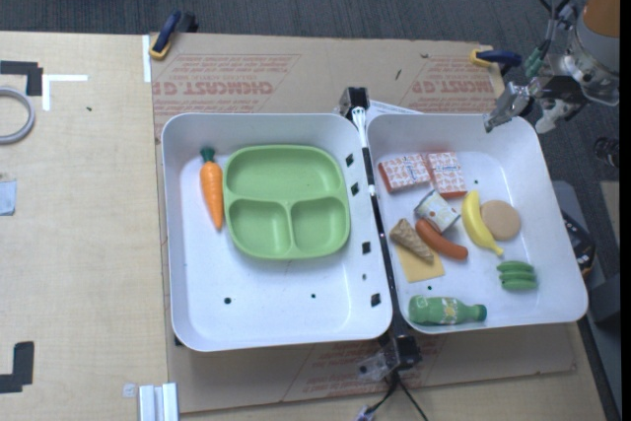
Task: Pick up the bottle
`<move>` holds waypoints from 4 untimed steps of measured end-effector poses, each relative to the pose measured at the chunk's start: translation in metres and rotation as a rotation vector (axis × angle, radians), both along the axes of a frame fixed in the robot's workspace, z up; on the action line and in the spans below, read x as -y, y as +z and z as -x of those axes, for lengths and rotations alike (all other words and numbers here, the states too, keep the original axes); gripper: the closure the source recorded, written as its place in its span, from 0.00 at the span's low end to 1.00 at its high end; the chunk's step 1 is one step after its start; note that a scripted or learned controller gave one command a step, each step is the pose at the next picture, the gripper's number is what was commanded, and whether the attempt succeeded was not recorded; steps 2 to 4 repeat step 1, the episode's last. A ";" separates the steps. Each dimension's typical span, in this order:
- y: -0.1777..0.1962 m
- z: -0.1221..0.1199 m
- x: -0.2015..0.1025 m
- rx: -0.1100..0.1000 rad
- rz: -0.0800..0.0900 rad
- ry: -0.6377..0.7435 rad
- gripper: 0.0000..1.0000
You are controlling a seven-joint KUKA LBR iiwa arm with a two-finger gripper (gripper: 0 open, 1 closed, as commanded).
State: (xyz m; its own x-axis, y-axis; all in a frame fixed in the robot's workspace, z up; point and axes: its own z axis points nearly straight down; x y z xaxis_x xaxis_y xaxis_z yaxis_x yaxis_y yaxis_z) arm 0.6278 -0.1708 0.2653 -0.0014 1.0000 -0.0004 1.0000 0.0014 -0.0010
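Brown cardboard covers the desk under two white bins, and the green bottle lies flat along the near edge of the right bin, cap pointing right, far from the claw, which hangs spread apart and holding nothing above the bin's far corner.

Red print "CHEMCAST GP", upside down, on the brown cardboard sheet under the bins.
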 end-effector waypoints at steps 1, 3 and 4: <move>0.010 0.000 0.000 0.000 0.001 0.003 1.00; 0.010 0.000 0.000 0.000 0.001 0.003 1.00; 0.010 0.000 0.000 0.000 0.001 0.003 1.00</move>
